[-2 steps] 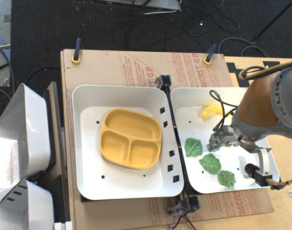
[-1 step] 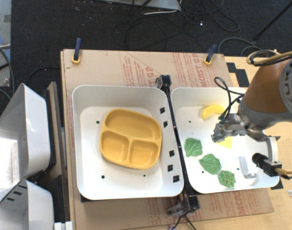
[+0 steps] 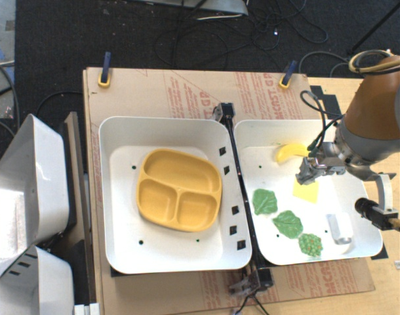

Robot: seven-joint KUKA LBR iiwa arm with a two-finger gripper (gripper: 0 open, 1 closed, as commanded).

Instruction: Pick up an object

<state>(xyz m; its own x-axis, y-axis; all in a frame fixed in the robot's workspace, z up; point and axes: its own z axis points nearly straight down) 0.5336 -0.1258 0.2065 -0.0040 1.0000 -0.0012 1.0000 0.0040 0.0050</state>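
My gripper hangs over the right bin, just above a flat yellow cheese-like square and right of a yellow banana piece. Lower in the same bin lie two green leaves, a green broccoli-like clump and a small grey-white object. Nothing is visibly held.
The left bin holds a yellow divided tray. A black divider runs between the bins. Cardboard lies under both, with clamps at its far edge. White containers stand at the far left.
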